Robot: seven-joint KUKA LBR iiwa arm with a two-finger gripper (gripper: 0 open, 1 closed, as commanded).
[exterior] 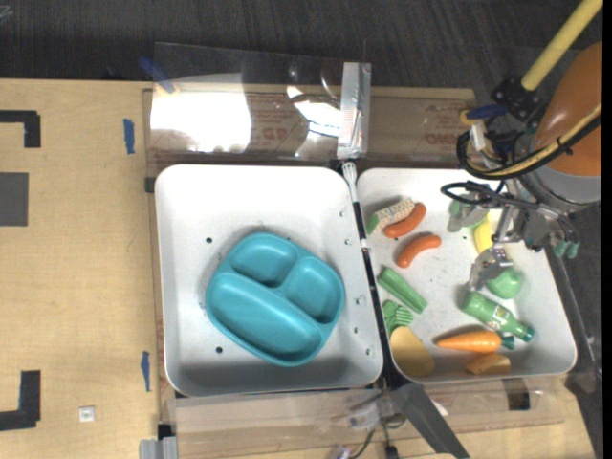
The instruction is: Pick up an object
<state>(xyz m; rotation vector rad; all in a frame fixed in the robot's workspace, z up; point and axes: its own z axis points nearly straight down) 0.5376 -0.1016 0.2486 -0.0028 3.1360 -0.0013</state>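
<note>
2 white bins sit side by side on the wooden tabletop (pixel 67 285). The left bin (pixel 182 208) holds a teal divided plate (pixel 275 296). The right bin (pixel 559 338) holds toy food: 2 orange sausages (pixel 418 249), a green piece (pixel 402 289), a yellow-tan piece (pixel 411 352), a carrot (pixel 469 341) and a green bottle (pixel 497 316). The claw (pixel 494 264) hangs low over the right bin's right side, just above a light green object (pixel 507 283); whether its tips are apart or together I cannot tell.
</note>
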